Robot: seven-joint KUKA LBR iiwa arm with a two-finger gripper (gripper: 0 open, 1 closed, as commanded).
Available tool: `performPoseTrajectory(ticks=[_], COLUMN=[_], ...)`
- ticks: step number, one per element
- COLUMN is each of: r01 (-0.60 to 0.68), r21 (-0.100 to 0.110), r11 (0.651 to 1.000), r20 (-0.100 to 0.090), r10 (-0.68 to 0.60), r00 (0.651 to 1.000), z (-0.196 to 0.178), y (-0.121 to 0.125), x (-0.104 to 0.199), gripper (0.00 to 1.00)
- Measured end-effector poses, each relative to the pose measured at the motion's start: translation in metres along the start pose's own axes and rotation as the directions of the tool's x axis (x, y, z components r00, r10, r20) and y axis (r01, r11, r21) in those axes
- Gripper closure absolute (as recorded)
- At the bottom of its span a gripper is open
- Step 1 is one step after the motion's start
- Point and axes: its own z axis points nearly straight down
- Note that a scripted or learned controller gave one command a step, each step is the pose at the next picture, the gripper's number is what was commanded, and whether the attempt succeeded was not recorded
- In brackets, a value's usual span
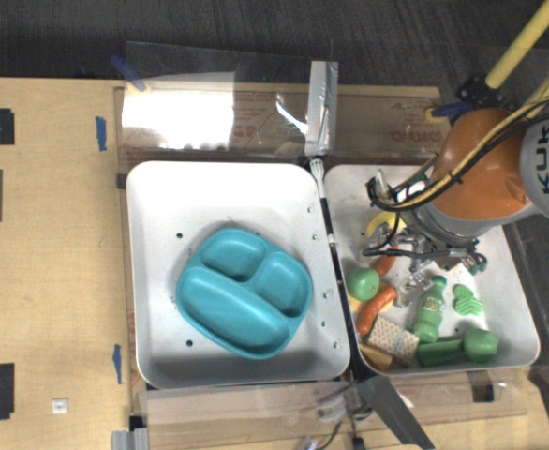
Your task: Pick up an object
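The right bin [524, 319] holds a pile of toy food: a green ball [363, 282], an orange carrot [376, 309], a tan waffle piece [393, 337], a green bottle [429, 315], a dark green cucumber [440, 352], a ridged green piece [467, 300] and a yellow piece [384, 225] partly under the arm. My gripper [426, 275] hangs low over the middle of this bin, just above the top of the green bottle. The wrist and cables hide its upper part.
The left bin [162, 204] holds a teal divided plate [244, 291]. A clear plastic panel [228, 111] stands behind both bins. The divider rims [329, 251] run between the bins. The wooden bench [50, 251] stretches to the left.
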Motion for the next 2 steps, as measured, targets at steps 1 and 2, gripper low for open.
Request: performPoseTrajectory(ticks=[1, 2], r01=[0.039, 0.083], r21=[0.009, -0.001], r11=[0.999, 0.997], r20=[0.014, -0.001], r10=[-0.039, -0.083], r00=[0.999, 0.997], z=[-0.002, -0.001], y=[0.021, 0.009], x=[0.039, 0.019], gripper=[0.0, 0.0])
